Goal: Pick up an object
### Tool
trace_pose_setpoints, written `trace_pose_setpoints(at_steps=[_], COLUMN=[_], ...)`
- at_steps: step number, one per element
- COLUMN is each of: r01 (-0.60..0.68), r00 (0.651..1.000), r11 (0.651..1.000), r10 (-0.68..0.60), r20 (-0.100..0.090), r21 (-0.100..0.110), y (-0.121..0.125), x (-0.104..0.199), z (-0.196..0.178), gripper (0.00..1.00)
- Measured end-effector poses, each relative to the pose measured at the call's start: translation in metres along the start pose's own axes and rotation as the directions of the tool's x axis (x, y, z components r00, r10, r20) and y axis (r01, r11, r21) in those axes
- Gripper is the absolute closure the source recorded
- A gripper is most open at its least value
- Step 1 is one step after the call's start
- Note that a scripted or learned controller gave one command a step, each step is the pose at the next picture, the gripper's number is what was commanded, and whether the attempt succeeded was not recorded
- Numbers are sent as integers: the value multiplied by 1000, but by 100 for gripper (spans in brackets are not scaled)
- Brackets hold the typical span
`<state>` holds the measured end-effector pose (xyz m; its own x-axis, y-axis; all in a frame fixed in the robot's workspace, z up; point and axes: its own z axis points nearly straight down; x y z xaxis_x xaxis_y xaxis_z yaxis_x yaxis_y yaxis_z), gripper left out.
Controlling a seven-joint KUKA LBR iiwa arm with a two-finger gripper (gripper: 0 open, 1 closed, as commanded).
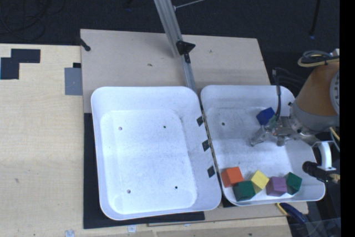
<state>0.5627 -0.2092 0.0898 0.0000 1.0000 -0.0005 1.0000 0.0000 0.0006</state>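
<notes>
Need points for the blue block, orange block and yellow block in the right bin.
blue block (pixel 265 116), camera view, on its top face.
orange block (pixel 232 176), camera view, middle of its top face.
yellow block (pixel 259 180), camera view, middle of its top face.

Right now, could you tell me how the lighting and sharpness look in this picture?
Camera view: even light, the white bins bright but not blown out; the background above the bench dark; the gripper slightly soft, casting a faint shadow; the coloured blocks fairly crisp.
</notes>
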Motion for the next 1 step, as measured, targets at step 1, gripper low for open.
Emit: trace_pose_setpoints(at_steps=[1], r01=[4], r00=[1000], r11=[1000], r10=[-4], r20=[1], r21=[-5], y=[98], x=[0], z=[-16], gripper=[0])
